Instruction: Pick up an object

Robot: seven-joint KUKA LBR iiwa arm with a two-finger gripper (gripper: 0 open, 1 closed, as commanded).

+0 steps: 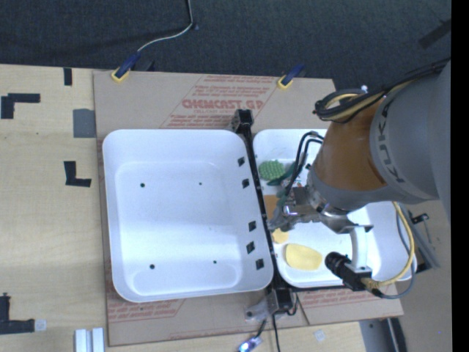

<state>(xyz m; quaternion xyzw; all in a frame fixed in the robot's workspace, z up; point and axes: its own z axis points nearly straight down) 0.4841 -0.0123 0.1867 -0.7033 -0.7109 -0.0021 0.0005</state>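
Two shallow white plastic bins: left bin (124,196) smooth, faint sheen, small dark dots on floor; right bin (381,229) same finish. Brown cardboard sheet (212,101) under bins: matt, red print. Pale wood-look bench top (44,218): matt, black tape marks. Dark backdrop cloth (95,13): rough, carpet-like weave. Grey arm shell (418,138): smooth, satin plastic or painted metal. Orange band (348,152): glossy. Pale yellow rounded object (303,257): smooth, soft sheen. Green round object (272,169): bumpy texture.

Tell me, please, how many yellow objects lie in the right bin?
2: a pale yellow oval piece near the bin's front edge, and a smaller yellow piece just beyond it by the divider. The arm may hide more.
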